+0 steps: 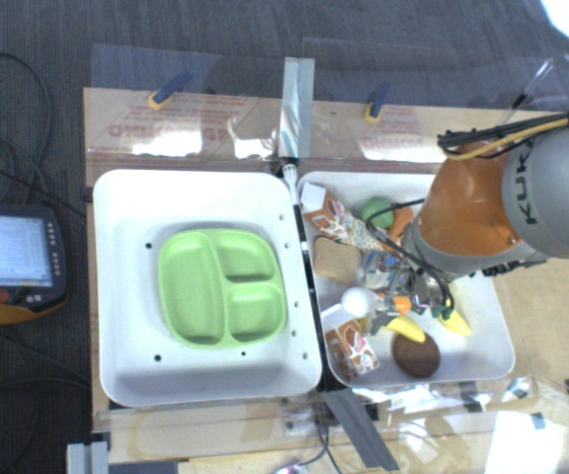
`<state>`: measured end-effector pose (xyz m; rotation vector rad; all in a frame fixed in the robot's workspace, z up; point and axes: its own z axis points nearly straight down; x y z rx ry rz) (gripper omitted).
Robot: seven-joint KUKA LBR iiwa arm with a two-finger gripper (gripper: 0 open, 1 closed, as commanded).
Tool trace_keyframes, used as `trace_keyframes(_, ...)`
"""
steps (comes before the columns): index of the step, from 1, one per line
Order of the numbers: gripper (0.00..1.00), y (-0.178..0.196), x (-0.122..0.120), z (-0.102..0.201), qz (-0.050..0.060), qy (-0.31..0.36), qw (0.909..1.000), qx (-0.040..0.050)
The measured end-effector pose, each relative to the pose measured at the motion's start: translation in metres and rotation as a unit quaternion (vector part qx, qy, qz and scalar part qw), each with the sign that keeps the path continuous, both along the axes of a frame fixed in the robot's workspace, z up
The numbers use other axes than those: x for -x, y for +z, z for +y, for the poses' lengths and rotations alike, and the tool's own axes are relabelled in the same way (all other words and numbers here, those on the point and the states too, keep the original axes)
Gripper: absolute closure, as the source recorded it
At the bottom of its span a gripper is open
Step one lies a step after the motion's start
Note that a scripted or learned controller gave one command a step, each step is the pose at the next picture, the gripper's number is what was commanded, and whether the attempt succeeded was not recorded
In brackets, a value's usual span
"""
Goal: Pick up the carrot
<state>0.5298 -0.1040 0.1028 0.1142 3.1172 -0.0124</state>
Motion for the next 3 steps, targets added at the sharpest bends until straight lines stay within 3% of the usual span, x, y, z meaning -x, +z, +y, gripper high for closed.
trace_keyframes(1,1.00,0.084,-0.053,0.054,0.008,0.094,0.9955,-0.0029)
trace_keyframes(2,1.00,0.116,0.027,0.056,0.011,0.257,0.9663,-0.0011)
trace_keyframes(3,1.00,0.169,0.036,0.015,0.009,0.186,0.9825,-0.0018)
